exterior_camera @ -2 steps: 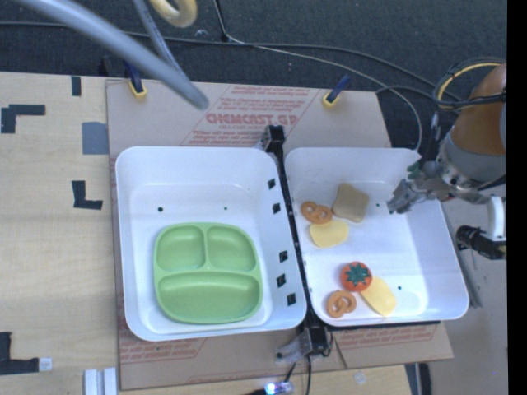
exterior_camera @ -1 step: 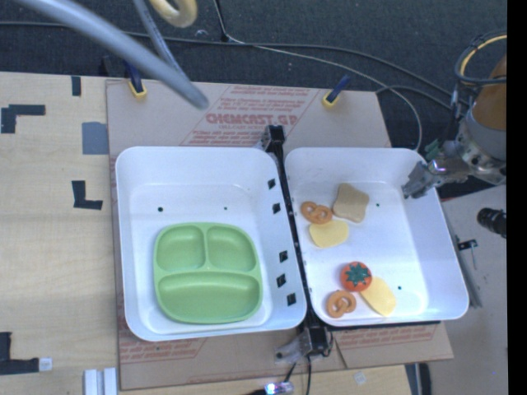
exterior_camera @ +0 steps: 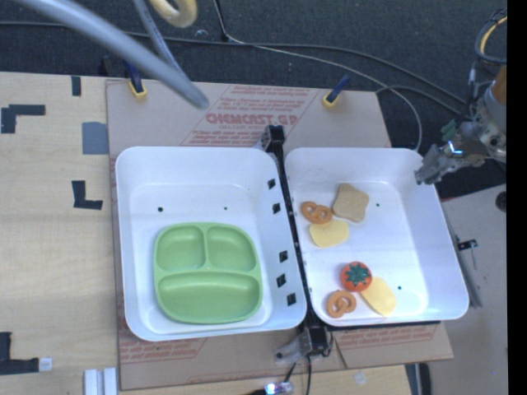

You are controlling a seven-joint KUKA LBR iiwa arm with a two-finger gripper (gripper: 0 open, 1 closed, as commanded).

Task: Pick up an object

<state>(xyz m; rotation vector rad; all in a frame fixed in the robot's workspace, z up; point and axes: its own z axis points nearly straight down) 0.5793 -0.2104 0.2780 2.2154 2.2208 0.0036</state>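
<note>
The tool (exterior_camera: 430, 171) hangs at the upper right corner of the right-hand shallow white plastic bin (exterior_camera: 428, 220), just at the rim, and whether it is released or clenched I cannot tell: it is small and blurred here, and nothing is seen gripped in it.

Everything worth picking lies to the tool's left and nearer the camera, inside that same bin. Closest to the tool is the tan square slice of toy bread (exterior_camera: 352, 202), a short reach leftward and slightly down the view. Touching the bread's lower left sits the pale yellow heart-shaped flat piece (exterior_camera: 329, 234), and just left of that the small brown toy pretzel (exterior_camera: 315, 212).

Farther from the tool, toward the bin's near edge, there is a second cluster: the red toy tomato with a green top (exterior_camera: 356, 276), the pale yellow wedge-shaped piece (exterior_camera: 380, 296) against its lower right, and a second brown toy pretzel (exterior_camera: 340, 304) at its lower left.

Well beyond, across the black divider, the left white bin (exterior_camera: 136, 188) carries a light green compartment tray (exterior_camera: 207, 271).

So my read: the move turns on a leftward, inward travel, the bread being the nearest candidate.
</note>
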